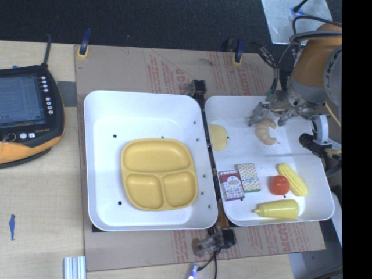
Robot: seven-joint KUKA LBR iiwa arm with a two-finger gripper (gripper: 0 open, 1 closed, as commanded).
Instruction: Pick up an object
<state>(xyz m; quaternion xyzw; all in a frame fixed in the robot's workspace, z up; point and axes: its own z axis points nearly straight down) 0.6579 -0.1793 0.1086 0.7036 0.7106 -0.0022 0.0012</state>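
Observation:
My gripper [271,117] hangs over the far part of the right bin [325,214], open, its two grey fingers spread apart. Just in front of and below the fingertips lies a pale croissant [267,133] on the bin floor; nothing sits between the fingers. Other objects in that bin are a pale yellow disc [217,136] by the left wall, a red-and-white small box [231,186], a beige patterned box [249,176], a red tomato [279,185], a corn cob [292,179] and a yellow mustard bottle [277,210] near the front.
The left bin [99,156] holds a yellow divided plate [159,173]. A tablet controller [26,112] lies on the bench at far left. Clamps [235,50] hold the cardboard underlay at the back. The arm's orange band [317,54] stands at the right.

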